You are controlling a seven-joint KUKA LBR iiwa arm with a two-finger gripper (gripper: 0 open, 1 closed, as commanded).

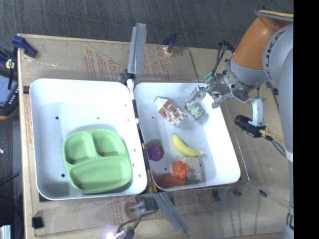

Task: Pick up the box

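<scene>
**Q:** Where are you, and do you have anything?

**Me:** My two-finger gripper [198, 97] hangs in the upper right of the frame, over the far right part of the right white bin [225, 148]. A small green-and-white carton [195, 110] sits right at my fingertips, but I cannot tell whether my fingers are closed on it or merely over it, so I claim no hold.

**Q:** And the box itself?

**Me:** The red-and-white printed box [171, 112] lies tilted on the bin floor just left of that carton, near the far wall. By my judgement it is not yet lifted; the pick is all still to do unless the carton counts.

**Q:** Room to move?

**Me:** Tight behind, with the far rim close. Toward the frame's bottom the floor opens until the yellow banana [186, 146], then the purple round fruit [155, 152], the orange-red lump [180, 169] and a patterned packet [194, 168] at the near wall. The left white bin [45, 133], holding a green divided tray [97, 160], lies across the centre rims.
</scene>
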